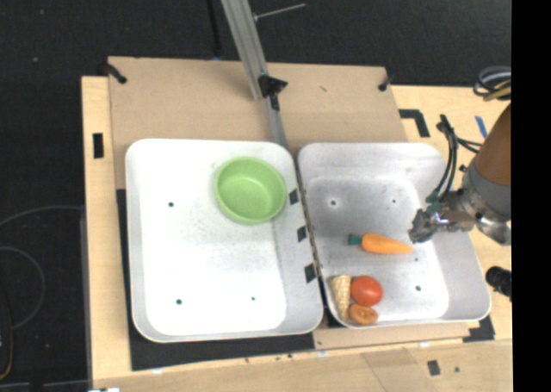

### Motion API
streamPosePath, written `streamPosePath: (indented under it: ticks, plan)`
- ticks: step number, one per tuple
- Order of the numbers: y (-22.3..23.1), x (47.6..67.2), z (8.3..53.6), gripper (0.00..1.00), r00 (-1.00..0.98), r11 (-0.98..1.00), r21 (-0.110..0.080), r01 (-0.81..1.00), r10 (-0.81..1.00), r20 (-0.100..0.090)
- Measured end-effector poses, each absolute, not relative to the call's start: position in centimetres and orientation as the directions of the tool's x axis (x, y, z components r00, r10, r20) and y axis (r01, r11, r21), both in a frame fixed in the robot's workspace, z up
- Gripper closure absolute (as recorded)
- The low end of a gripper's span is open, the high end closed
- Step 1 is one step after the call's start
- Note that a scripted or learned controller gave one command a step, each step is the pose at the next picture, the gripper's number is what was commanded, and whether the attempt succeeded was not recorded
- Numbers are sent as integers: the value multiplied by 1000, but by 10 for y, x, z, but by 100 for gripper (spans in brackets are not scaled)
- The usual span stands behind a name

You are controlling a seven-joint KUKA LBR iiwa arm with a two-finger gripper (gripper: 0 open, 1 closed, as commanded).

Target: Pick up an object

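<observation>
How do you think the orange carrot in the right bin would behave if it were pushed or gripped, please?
The carrot looks like smooth, rigid plastic, so probably stiff and light. Its round tapered body lies flat on the right bin, so a sideways nudge could roll or swing it. The end effector might slip on it.

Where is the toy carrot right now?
The carrot lies in the right bin, near its middle, with the gripper just off its right end and the tomato below it.
</observation>
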State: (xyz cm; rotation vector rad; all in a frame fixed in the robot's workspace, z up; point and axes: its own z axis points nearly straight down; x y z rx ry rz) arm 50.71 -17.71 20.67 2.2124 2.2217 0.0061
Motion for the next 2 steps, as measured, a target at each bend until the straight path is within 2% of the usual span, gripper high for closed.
streamPosePath:
  ticks: [1, 2]
  plan:
    - [-177, 508, 208, 100, -4, 4, 3, 1000, 1000, 0]
    - [-124, 532, 223, 100, -9, 9, 3, 1000, 1000, 1]
